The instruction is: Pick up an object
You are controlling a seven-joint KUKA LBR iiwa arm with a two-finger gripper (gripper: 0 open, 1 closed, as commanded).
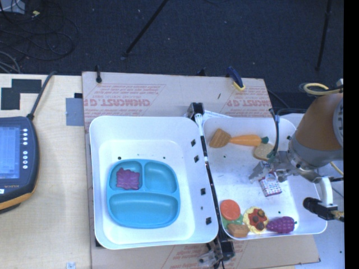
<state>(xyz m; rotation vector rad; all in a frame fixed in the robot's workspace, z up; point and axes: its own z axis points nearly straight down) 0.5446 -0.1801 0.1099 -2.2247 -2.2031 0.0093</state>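
Two white bins sit side by side mid-frame, and the arm reaches in from the right edge over the right bin, its gripper low near that bin's middle, right by a small red-and-white packet. That packet looks like the likeliest thing to be picked up — it lies directly under the tool, though I cannot tell from here how far the jaws are spread or whether they have hold of it. Just above, an orange-handled spatula lies flat, its handle running toward the wrist and perhaps crowding it. Along the lower edge of the bin huddle a red tomato, a yellow-and-red toy and purple grapes, clear of the tool. The left bin holds a blue divided tray with a purple piece in its upper-left compartment — well apart.
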